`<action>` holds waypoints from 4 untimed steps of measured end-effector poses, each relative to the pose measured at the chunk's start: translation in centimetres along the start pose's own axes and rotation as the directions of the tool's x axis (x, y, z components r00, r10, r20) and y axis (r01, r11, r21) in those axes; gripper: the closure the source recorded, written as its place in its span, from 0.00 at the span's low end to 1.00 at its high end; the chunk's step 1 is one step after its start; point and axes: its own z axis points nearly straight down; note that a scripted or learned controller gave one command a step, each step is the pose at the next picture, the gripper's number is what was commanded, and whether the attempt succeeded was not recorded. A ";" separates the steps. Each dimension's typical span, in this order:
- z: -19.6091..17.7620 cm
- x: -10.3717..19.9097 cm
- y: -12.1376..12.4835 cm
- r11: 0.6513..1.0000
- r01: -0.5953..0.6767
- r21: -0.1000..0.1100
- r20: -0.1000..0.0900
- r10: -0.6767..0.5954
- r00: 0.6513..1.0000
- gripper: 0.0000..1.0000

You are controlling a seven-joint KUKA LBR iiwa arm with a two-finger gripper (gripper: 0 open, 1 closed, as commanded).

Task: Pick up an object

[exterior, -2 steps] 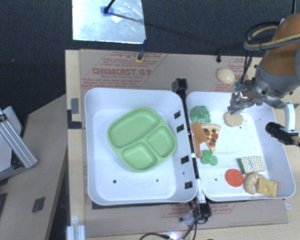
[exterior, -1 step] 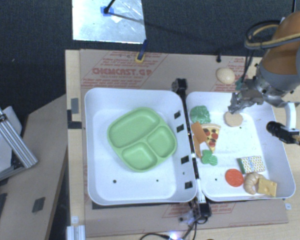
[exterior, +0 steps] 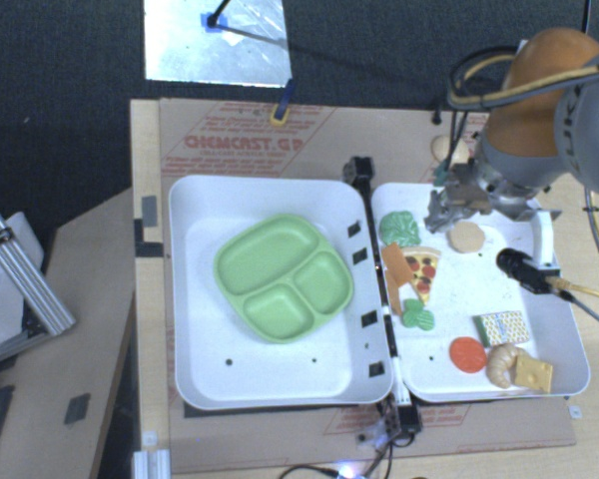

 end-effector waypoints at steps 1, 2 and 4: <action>-1.7 2.1 -0.5 1.000 -0.001 -0.001 0.001 0.001 1.000 1.00; 0.2 1.6 -0.6 1.000 -0.008 0.000 0.002 0.008 1.000 1.00; 0.4 1.8 -1.0 1.000 -0.008 0.000 0.002 0.008 1.000 1.00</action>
